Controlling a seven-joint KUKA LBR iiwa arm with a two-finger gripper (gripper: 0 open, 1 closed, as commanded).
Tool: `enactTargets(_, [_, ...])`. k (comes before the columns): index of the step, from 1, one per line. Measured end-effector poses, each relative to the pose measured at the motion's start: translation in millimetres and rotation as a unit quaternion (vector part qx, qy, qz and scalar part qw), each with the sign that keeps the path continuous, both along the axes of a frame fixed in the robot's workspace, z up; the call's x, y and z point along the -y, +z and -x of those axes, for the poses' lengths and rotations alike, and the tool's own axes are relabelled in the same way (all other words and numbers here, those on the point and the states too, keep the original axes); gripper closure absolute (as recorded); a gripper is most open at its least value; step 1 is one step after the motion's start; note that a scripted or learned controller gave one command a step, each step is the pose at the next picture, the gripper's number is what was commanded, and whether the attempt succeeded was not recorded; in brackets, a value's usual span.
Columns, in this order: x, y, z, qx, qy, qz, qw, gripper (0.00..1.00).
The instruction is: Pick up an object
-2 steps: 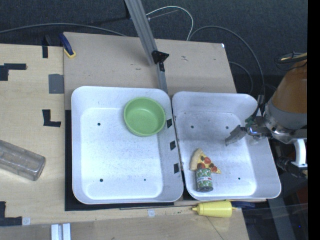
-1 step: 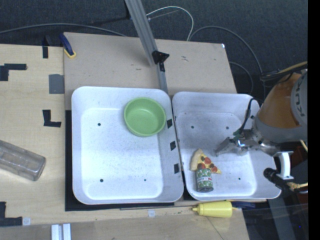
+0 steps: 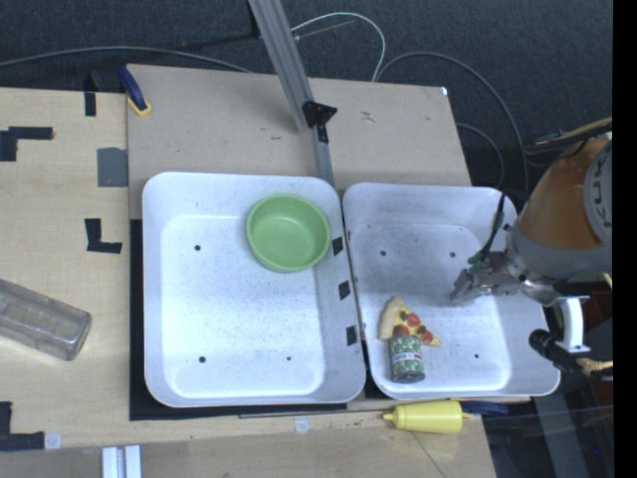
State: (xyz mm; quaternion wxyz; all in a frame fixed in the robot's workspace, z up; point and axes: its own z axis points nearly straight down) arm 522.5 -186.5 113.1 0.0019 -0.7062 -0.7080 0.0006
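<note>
Desk (image 3: pixel 229 118), two white bins | end effector (image 3: pixel 468 285) low in right bin (image 3: pixel 438 217), grip state unreadable | step: approach | next: descend on pizza slice (image 3: pixel 406 320) or bottle (image 3: pixel 406 357)

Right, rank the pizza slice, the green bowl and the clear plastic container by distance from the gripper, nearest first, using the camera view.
Measured from the gripper in the right bin:
1. Pizza slice, same bin, just left of and below the gripper in the camera view.
2. Green bowl, in the left bin near its top edge.
3. Clear plastic container, lying on the bench at the far left, outside both bins.
</note>
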Motion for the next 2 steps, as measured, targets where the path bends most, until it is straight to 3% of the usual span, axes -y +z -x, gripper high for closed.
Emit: enactTargets(2, [-0.6,104.3,5.6,0.003,0.000,0.0015,1.0000,1.00])
